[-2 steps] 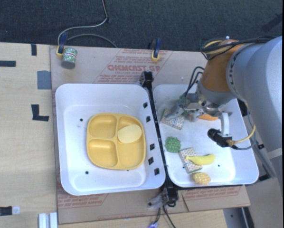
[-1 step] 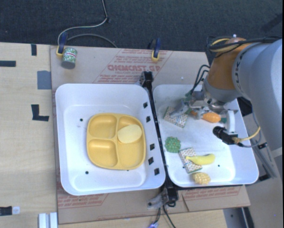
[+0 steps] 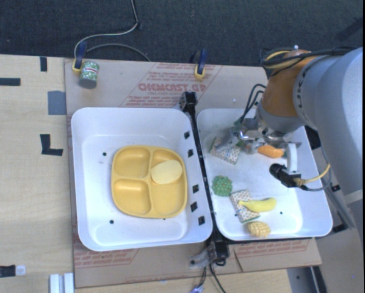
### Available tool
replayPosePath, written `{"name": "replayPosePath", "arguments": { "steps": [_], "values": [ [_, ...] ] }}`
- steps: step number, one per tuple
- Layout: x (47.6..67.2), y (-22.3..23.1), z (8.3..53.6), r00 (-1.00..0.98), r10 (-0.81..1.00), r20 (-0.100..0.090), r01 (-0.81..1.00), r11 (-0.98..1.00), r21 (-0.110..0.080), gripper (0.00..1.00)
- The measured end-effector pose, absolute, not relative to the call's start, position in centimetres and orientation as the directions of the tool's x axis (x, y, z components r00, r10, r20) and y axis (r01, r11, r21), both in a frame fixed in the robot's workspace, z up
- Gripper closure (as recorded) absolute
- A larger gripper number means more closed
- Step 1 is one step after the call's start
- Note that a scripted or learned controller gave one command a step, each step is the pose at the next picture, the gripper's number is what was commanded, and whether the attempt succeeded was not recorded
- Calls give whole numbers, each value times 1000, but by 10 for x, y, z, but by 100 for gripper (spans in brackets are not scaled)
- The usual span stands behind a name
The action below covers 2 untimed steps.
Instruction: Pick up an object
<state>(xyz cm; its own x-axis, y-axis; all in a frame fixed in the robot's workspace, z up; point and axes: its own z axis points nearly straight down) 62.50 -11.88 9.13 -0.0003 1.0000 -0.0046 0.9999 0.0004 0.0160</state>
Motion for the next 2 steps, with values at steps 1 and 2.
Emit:
{"name": "replayPosePath", "arguments": {
  "steps": [1, 2],
  "values": [
    [643, -144, 91, -3, 1000, 7, 1000, 3, 9, 0],
    [645, -145, 104, -5, 1000, 0, 1000, 5, 15, 100]
  ]
}}
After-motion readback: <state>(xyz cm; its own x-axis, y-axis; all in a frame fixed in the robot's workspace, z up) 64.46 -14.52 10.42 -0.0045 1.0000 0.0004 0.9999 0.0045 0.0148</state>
